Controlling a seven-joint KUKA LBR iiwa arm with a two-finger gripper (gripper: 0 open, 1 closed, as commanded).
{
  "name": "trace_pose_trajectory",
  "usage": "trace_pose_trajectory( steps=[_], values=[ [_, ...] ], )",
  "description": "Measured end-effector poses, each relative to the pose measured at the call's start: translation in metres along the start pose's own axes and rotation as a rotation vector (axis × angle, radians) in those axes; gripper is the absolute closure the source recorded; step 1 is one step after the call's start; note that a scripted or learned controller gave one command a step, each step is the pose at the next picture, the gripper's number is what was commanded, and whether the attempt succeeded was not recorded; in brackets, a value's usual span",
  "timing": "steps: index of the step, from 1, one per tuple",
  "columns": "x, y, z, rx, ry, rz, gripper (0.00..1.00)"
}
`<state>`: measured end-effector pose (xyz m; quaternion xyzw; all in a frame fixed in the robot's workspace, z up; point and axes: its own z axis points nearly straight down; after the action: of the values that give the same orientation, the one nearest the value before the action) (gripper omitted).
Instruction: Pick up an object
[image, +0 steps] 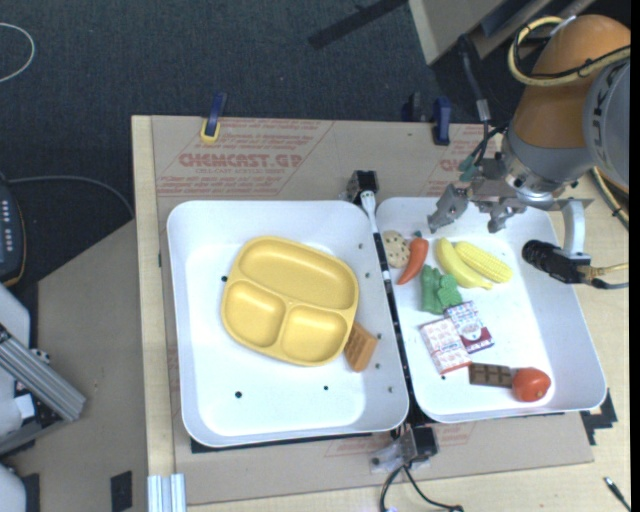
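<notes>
The fingers (447, 207) are spread wide and empty above the right bin (585, 345) at twelve o'clock, presumably readied for the banana (452, 262) lying just below.

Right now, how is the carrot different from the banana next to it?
The carrot is orange and thin, tapering to a point; the banana is yellow, thicker and gently curved. The carrot lies at the left edge of the right bin, beside the cookie; the banana lies further in, against the corn cob. Both are small toy foods lying flat in that bin.
</notes>
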<state>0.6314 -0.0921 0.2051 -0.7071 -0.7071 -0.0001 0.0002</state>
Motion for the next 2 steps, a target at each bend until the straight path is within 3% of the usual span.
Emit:
trace_pose_trajectory(
  steps=[2],
  values=[
    [0.0, -0.005, 0.088, 0.007, 0.001, 0.0, 0.0]
  ],
)
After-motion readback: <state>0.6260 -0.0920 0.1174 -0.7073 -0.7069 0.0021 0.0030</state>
